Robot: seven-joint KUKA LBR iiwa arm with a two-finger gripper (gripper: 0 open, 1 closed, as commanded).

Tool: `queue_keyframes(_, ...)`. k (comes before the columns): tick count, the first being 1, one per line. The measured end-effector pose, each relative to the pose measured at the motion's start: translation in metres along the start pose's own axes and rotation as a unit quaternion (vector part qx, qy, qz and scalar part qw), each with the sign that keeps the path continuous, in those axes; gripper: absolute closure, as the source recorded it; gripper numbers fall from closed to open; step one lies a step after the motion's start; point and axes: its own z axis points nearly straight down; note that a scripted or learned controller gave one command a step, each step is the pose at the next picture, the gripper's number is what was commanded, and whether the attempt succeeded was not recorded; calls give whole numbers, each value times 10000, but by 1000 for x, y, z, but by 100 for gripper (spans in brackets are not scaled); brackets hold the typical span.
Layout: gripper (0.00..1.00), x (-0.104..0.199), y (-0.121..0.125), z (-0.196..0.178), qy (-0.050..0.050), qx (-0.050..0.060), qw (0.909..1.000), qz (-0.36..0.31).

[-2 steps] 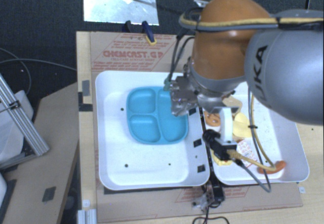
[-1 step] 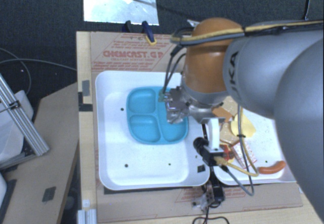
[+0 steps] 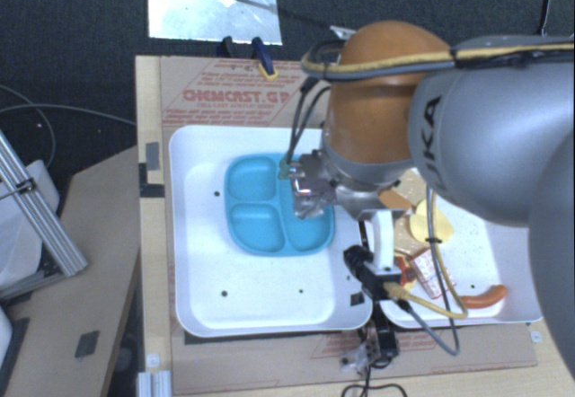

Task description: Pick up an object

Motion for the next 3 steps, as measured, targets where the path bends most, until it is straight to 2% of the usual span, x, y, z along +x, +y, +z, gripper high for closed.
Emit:
queue_keyframes(1, 100, -80, 54, -41, -22, -30, 10000, 60)
queue_keyframes(2, 100, -46, 22, 32, -8, 51, 10000, -2)
queue_keyframes(3, 100, -43, -15, -98, 17, -57, 10000, -2)
